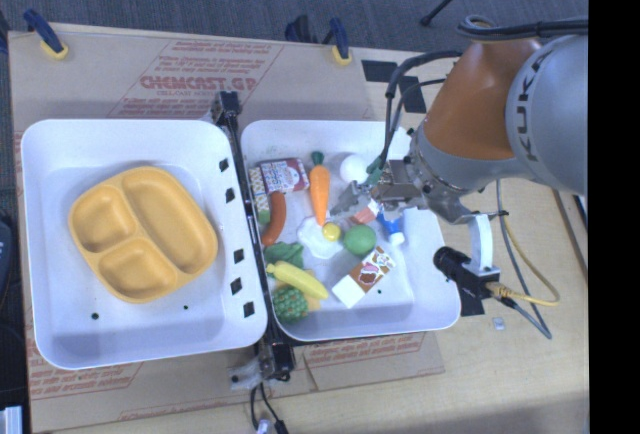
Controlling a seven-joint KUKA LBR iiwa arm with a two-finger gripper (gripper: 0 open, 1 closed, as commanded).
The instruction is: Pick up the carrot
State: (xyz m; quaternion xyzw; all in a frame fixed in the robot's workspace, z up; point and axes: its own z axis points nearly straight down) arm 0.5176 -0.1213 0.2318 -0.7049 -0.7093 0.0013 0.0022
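Note:
The carrot (319,192) is orange with a green top and lies lengthwise in the upper middle of the right bin (430,307). It sits between a red sausage (275,217) on its left and my gripper (356,201) on its right. The gripper hangs low over the bin, just right of the carrot and apart from it. Nothing shows in its grasp. The grey arm with its orange band (480,107) reaches in from the right and covers the bin's upper right corner.
Around the carrot lie a fried egg (322,238), a green fruit (360,240), a white egg (352,167), a snack packet (279,176), a banana (297,279), a small carton (365,274) and a blue-white bottle (392,227). The left bin (50,322) holds a yellow divided plate (140,232).

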